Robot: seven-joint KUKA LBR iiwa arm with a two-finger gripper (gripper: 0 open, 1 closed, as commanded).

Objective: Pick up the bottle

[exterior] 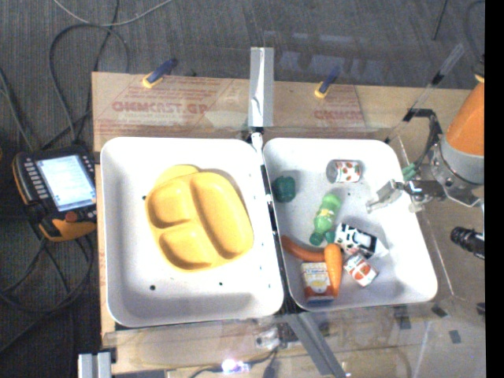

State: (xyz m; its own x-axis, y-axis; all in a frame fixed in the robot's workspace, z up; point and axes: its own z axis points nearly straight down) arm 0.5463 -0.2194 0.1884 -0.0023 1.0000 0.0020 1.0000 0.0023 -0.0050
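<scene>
The bottle is green with a lighter green cap end and lies tilted in the middle of the right bin. Its lower end rests against a black-and-white carton and an orange sausage-shaped piece. My gripper hangs over the right side of that bin, to the right of the bottle and a little above it in the picture. A clear gap separates it from the bottle, and it holds nothing that I can see.
A small printed can lies at the back of the right bin and a dark green lump at its left wall. A carrot, a juice box and a small red-and-white pack crowd the front. A yellow divided plate fills the left bin.
</scene>
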